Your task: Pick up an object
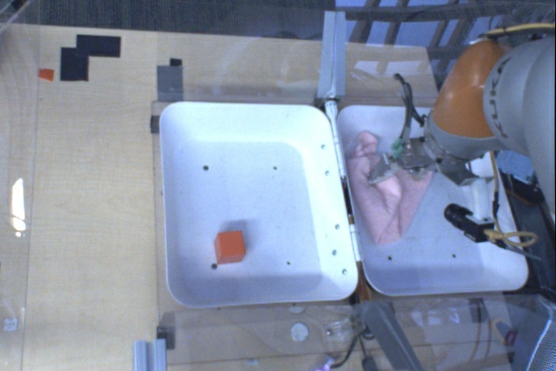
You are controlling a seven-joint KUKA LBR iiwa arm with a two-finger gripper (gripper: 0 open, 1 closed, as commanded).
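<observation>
A pink cloth [382, 202] lies crumpled in the left half of the right bin [452, 274]. My gripper [393, 165] is low over the cloth's upper part, reaching in from the right, and seems to touch it. Behind the gripper rise the arm's grey wrist and its orange band [465, 100]. A small orange cube [230, 247] sits in the left bin [252, 135], near that bin's front left corner, far from the gripper.
A raised divider [343, 187] runs between the two bins. A black cable fitting [469, 223] hangs over the right bin's right side. Black markers [87, 55] and a small orange tag [45, 75] lie on the wooden bench at far left.
</observation>
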